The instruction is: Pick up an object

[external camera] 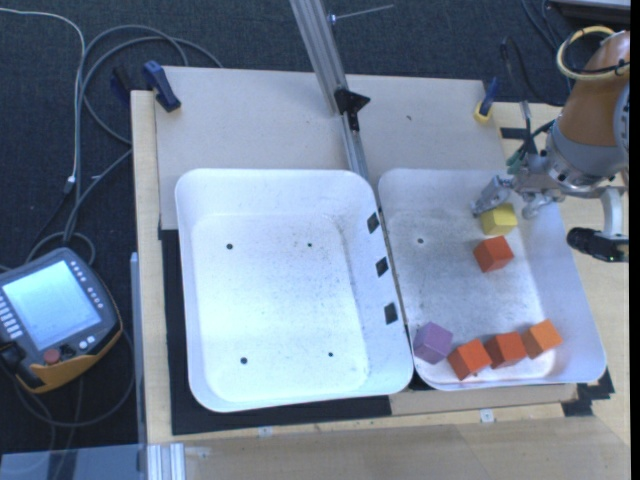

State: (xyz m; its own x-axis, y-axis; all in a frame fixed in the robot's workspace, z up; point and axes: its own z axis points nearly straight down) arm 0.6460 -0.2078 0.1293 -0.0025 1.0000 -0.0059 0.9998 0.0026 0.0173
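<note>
On the counter, two shallow white bins are seen side by side, with a metal rail running down between their far ends. The left bin is the larger in view; only dark specks and a few small holes are seen on its floor. The right bin carries all the blocks.

The arm is seen at the right edge, grey with its orange band, reaching in over the far right corner of the right bin. Its gripper is lowered at a yellow block, which lies just below the fingers and appears to be touched by them; whether the fingers are spread or pressed together cannot be told, and whether the block sits between them cannot be made out either.

Just in front of the yellow block, a lone orange block is set apart on the bin floor. Along the near rim a row is formed: a purple block at the left, then three orange blocks close together toward the right. A handheld control pad with a lit screen lies on the dark floor at the left, well apart from the counter, and a blue clamp is fixed at the counter's far left corner.
</note>
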